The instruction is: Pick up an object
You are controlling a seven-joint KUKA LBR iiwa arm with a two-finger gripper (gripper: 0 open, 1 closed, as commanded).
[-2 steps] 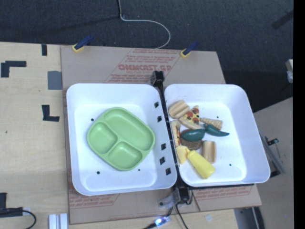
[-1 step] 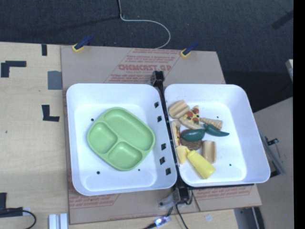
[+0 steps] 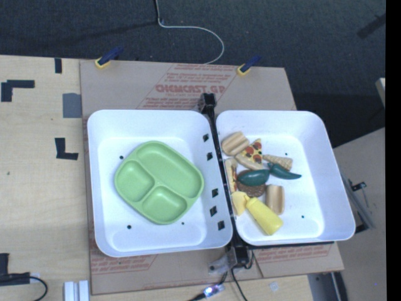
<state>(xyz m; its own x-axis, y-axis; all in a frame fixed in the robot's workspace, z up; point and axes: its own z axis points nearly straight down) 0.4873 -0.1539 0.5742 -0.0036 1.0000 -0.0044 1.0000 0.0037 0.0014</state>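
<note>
Two shallow white plastic bins sit side by side on a brown cardboard sheet (image 3: pixel 188 86) printed with red lettering, which lies on the pale wooden tabletop (image 3: pixel 37 187). The left bin (image 3: pixel 103 168) holds a light green plastic tray (image 3: pixel 159 182) with three compartments, lying flat near the bin's middle and turned at a slant. The right bin (image 3: pixel 313 168) holds a cluster of toy food pieces gathered against its left wall — a tan hot-dog bun (image 3: pixel 234 143) at the top, a pizza slice with red dots (image 3: pixel 252 156) just below it, a dark green pepper-like piece (image 3: pixel 254 177) with a teal pointed piece (image 3: pixel 284 173) beside it, a small tan bread roll (image 3: pixel 275 198), and a yellow plastic bottle (image 3: pixel 264 216) lying on its side at the bottom of the heap. The pieces touch or overlap one another. A white cable (image 3: pixel 188 27) loops over the dark floor beyond the tabletop, and yellow-and-blue clamps (image 3: pixel 109 57) pin the cardboard's far corners.
</note>
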